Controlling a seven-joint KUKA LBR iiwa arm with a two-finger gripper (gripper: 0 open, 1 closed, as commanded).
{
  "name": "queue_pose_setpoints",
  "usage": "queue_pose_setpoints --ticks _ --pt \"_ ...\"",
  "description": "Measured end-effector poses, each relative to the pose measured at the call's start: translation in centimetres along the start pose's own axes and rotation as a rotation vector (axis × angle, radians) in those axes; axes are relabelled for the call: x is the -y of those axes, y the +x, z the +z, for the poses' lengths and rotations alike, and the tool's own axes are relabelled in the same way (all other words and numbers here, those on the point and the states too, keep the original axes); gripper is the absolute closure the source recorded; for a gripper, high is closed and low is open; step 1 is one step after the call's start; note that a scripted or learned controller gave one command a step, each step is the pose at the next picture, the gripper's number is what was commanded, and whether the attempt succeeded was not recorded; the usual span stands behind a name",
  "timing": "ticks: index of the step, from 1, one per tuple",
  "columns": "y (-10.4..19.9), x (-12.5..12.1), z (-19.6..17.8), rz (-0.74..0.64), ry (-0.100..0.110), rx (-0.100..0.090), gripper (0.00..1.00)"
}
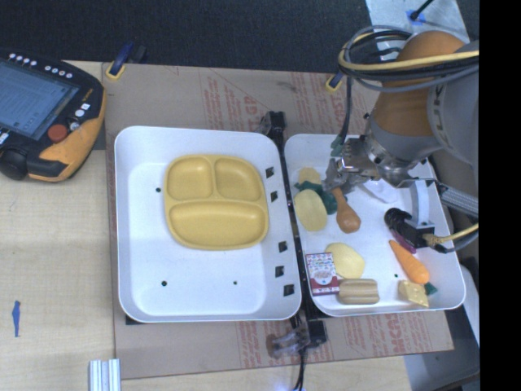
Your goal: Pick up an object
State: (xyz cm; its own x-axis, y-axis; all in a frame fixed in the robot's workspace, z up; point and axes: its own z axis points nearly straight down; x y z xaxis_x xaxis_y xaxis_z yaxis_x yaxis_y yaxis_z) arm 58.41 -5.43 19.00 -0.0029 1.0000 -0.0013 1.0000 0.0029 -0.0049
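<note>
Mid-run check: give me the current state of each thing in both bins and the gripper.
Yellow divided plate: flat in left bin.
Gripper: low in right bin, over the toy food.
Carrot: lying loose.
Bread roll: lying at near edge.
Small red packet: flat.

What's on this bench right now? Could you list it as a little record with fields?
left bin: holds a yellow divided plate
right bin: toy foods, among them a carrot, a bread roll, a small red carton
arm: reaches in from the right, gripper low over the right bin's far end
outside the bins: control pendant at far left
</note>
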Motion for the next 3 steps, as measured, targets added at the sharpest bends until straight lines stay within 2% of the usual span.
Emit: queue_pose_setpoints --ticks 1,2,3 --pt "5.4 2.5 -3.5 -0.006 -0.002 -0.004 1.0" --pt "8.8 0.7 0.0 -0.005 0.002 -0.002 1.0" --pt "1.9 5.2 -0.1 0.007 0.003 0.001 1.0"
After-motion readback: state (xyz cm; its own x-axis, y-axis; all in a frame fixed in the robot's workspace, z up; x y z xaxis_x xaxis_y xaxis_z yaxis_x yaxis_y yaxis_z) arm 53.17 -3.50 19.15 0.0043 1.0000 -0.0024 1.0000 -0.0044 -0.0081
